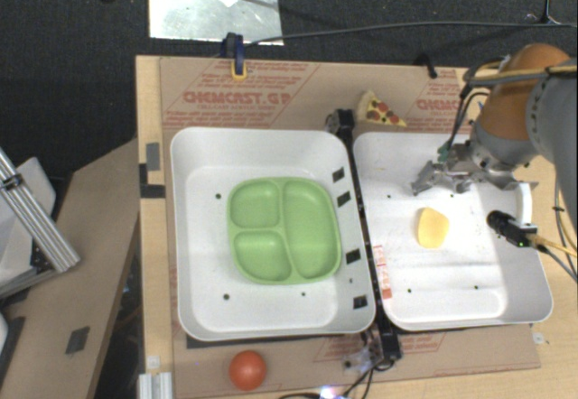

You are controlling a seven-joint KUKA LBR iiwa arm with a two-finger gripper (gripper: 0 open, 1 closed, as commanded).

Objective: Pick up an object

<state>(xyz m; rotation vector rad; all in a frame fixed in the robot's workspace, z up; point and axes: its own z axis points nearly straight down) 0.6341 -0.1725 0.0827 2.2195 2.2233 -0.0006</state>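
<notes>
A small yellow object (433,227) lies in the right bin (397,298), near its middle. My gripper (440,179) hangs over the same bin's back part, just behind the yellow object and apart from it. A green divided plate (283,229) rests in the middle of the left bin (203,298). Nothing shows between the gripper's fingers from here.
A toy pizza slice (380,110) lies on the bench behind the bins. A red-orange ball (247,369) sits on the bench in front of the left bin. A blue clamp (235,52) stands at the bench's back edge. The arm (519,108) comes in from the right.
</notes>
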